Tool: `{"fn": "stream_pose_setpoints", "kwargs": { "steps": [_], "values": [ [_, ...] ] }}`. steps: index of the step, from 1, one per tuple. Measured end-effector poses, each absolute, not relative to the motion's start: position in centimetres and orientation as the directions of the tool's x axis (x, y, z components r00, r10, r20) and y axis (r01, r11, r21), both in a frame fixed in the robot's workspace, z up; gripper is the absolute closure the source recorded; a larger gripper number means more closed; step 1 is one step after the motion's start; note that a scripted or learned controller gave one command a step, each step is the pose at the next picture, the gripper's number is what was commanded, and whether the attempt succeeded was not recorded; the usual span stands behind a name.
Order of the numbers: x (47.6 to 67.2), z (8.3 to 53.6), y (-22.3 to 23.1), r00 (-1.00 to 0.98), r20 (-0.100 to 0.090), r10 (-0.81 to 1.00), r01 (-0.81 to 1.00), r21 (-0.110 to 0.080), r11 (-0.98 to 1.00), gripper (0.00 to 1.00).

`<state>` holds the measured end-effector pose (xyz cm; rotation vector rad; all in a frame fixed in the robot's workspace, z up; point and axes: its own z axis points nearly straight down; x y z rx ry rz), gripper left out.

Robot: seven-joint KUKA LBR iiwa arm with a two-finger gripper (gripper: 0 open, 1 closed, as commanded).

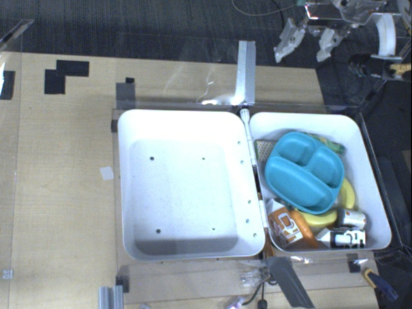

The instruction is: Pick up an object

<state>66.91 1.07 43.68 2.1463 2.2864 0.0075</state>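
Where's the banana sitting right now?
The banana lies in the right bin, toward its near right corner, mostly tucked under the blue divided plate, with the orange packet just beside it on the camera's left.

Smooth matt blue plastic tray (304, 170) at 3 o'clock, glossy white plastic bins (187, 185), pale wood-grain worktop (58, 172)

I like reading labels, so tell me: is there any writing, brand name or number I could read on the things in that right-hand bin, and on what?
None can be read.
Orange packet: a white and dark printed emblem, too blurred to read.
Black and white can: light markings on its label, too small to make out.
Blue divided plate and banana: no writing that I can see.
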Motion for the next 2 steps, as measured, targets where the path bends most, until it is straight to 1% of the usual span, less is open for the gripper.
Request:
{"fn": "stream_pose_setpoints", "kwargs": {
  "steps": [1, 2],
  "values": [
    [66.9, 43.6, 4.3, 0.369, 0.002, 0.929, 0.929, 0.004, -0.369, 0.0],
    [62.7, 41.0, 5.2, 0.177, 0.001, 0.984, 0.984, 0.003, -0.177, 0.0]
  ]
}}
